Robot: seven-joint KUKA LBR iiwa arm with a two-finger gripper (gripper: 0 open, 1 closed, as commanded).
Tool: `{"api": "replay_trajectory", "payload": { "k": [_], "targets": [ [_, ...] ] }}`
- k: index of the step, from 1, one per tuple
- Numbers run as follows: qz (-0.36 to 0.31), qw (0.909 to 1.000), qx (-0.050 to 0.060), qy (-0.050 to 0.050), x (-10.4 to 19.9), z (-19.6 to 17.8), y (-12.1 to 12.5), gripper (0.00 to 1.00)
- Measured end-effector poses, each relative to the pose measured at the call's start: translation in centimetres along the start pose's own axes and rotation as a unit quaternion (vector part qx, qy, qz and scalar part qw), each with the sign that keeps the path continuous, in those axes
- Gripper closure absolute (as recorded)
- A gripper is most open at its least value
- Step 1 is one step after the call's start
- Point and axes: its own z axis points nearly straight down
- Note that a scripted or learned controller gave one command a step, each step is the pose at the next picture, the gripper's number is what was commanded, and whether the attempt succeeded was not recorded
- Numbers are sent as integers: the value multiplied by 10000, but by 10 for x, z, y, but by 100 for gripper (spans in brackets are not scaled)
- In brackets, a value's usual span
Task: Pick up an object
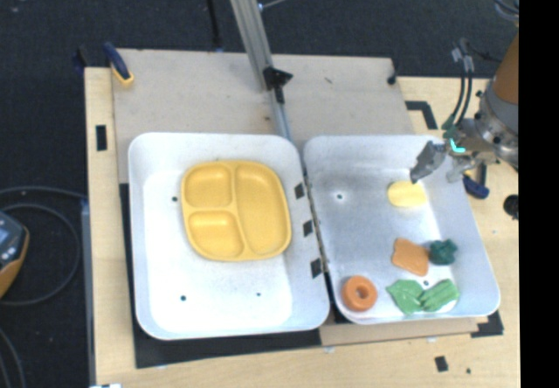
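Just below the claw (pixel 430 163), nearly touching its lower tip, a pale yellow lump (pixel 407 195) lies in the right bin (pixel 349 159). My read is that this is the approach step: the claw hangs over that bin with nothing visibly in it, and the next move calls for a short drop onto the lump. Further off below sit an orange piece (pixel 410 256), a dark green bit (pixel 443 251), a ring (pixel 359 293) and green leaves (pixel 423 296). Whether the claw stands open or closed, I cannot tell; the arm is cut off at the frame edge.
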Motion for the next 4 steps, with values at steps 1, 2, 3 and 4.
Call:
{"api": "replay_trajectory", "payload": {
  "k": [1,2,3,4],
  "targets": [
    [-3,10000,-16,-3,0,-1,1,0],
    [0,10000,5,-6,0,44,-7,0],
    [-1,10000,6,-2,9,96,-6,0],
    [9,10000,8,-2,16,156,-4,0]
  ]
}}
